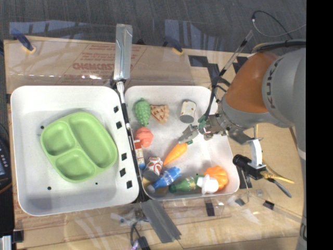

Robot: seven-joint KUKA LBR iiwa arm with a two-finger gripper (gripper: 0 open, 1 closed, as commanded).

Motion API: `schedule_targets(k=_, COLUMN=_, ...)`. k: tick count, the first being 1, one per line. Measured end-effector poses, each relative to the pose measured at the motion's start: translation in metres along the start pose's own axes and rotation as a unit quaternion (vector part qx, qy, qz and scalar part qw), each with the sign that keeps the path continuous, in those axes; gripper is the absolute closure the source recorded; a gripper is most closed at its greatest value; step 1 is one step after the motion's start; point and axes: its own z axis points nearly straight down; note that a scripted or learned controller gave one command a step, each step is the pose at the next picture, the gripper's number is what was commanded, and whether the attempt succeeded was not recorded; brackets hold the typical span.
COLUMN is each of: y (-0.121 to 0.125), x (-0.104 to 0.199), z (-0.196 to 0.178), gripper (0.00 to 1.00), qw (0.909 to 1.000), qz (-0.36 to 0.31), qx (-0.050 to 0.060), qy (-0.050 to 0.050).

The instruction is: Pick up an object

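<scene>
Here we see the arm (270, 90) reaching in over the right bin (218, 95) from its right edge. Below the pincer (191, 134) lies a carrot (176, 152), beside a tomato (144, 136), a green bottle (184, 184) and a pumpkin (217, 175). The fingers stand slightly apart, gripping nothing.

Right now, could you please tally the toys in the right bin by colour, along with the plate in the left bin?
Green: 3, divided plastic plate, bumpy toy, bottle
Orange: 3, carrot, pumpkin, round toy
Tan: 2, wedge, cylinder
Blue: 1, toy
Total: 9
</scene>
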Motion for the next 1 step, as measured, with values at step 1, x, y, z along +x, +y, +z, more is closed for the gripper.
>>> schedule_targets(k=1, y=-0.0070, x=0.0005, z=0.0787, gripper=0.00, qw=1.0000, qz=-0.001, qx=0.000, qy=0.000)
